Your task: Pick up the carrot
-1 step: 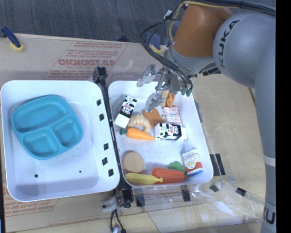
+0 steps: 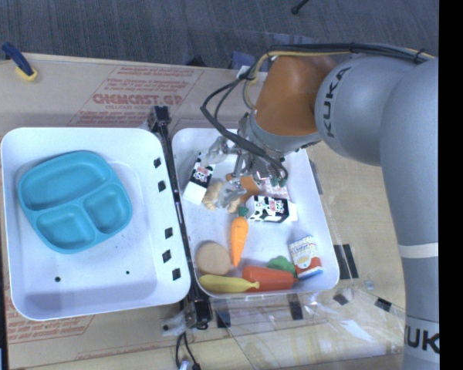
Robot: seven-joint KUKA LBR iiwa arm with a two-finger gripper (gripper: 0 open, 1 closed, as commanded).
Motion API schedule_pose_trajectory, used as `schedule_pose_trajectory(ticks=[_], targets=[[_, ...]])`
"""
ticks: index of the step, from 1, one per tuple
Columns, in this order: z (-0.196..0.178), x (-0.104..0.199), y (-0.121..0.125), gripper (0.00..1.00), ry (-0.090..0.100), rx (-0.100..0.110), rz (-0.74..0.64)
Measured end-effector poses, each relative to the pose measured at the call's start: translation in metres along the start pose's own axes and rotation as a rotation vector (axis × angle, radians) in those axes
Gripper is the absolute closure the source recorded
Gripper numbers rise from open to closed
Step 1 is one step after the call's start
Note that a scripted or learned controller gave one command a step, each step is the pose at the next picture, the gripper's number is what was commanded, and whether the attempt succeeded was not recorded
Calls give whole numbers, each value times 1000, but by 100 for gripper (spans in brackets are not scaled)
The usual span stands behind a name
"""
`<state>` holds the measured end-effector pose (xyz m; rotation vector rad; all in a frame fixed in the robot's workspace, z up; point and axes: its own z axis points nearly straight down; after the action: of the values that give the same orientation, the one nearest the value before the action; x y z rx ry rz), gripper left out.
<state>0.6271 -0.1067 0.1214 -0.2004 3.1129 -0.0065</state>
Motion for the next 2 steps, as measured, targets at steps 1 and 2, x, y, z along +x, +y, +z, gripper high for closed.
schedule_pose_trajectory(ticks=[1,2], targets=[[6,63,3,0,-40,7,21],[5,76,10,0,-44,17,-128]])
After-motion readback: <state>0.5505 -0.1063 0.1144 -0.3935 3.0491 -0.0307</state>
